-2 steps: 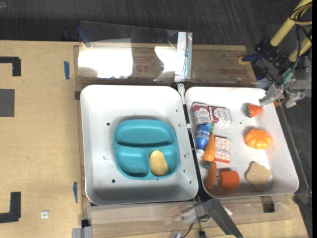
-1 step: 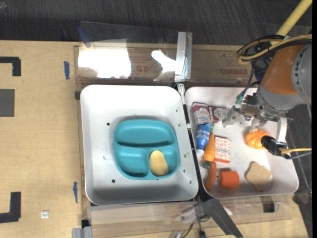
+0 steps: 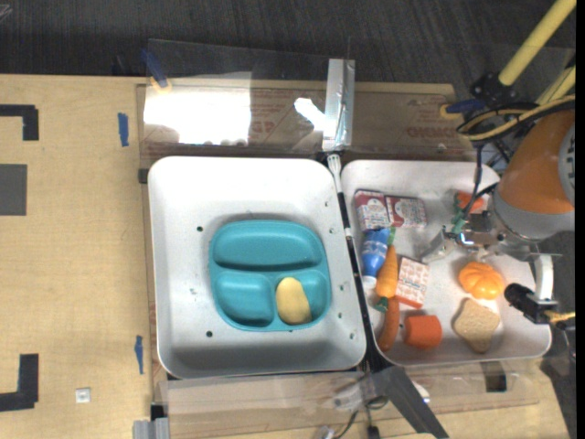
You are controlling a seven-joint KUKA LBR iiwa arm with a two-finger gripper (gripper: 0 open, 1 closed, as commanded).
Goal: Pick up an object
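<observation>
I am at the reaching step, my claw (image 3: 471,234) low in the right bin (image 3: 430,174); whether it is open or closed I cannot tell (the wrist hides it). The small orange pumpkin (image 3: 482,279) lies just near of it, bread slice (image 3: 477,323) beyond. Next I need a short, centred descent. The left bin (image 3: 183,245) holds a teal tray (image 3: 265,254) on a pale wooden bench (image 3: 64,245).

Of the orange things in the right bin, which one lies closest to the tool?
The small orange pumpkin, just below the tool; the carrot and orange cylinder lie farther left.
</observation>
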